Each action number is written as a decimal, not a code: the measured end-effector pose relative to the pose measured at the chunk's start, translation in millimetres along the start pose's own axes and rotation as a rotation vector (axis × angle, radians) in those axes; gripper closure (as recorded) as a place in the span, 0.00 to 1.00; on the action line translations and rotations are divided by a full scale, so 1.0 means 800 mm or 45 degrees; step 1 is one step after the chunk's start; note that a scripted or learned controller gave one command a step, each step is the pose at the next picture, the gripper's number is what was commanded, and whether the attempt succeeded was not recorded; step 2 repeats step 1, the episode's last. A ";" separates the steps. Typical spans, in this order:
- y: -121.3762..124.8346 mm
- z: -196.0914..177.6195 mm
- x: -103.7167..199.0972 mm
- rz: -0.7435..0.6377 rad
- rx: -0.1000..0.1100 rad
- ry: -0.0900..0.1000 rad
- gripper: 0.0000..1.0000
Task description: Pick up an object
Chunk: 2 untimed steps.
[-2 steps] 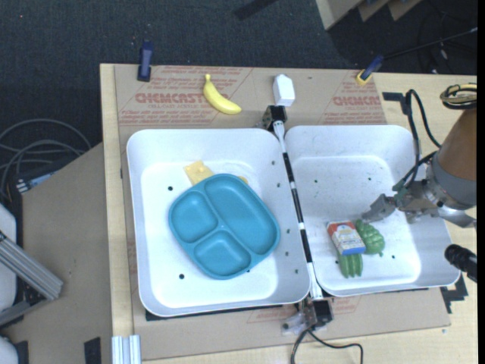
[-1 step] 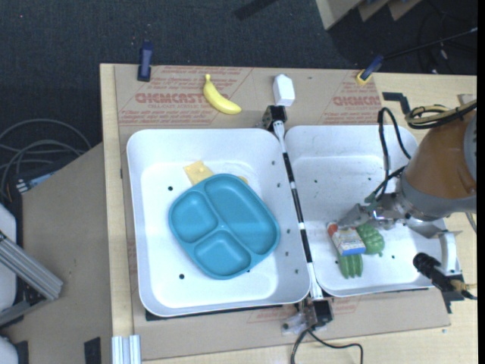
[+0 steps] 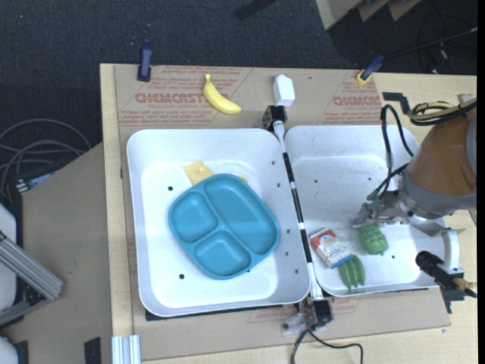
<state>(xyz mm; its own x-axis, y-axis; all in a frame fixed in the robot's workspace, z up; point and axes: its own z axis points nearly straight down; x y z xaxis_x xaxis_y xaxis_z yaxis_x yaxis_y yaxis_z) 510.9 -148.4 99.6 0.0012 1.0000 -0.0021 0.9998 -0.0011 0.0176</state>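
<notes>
Nothing lifted yet — the gripper (image 3: 370, 217) sits low over the green round toy (image 3: 373, 240), finger state untellable — grasp and raise remain.

Bright, even overhead light washes the two white bins (image 3: 151, 203) almost to glare, their floors nearly featureless, while the dark carpet toward twelve o'clock stays dim. Shadows are soft and short (the blue divided plate (image 3: 222, 224) casts a faint one toward six o'clock). Focus is mildly soft throughout, and the arm (image 3: 447, 165) at three o'clock looks slightly blurred.
</notes>
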 end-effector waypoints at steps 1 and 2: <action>0.018 -0.107 0.094 -0.004 0.020 0.004 1.00; 0.018 -0.107 0.094 -0.004 0.020 0.004 1.00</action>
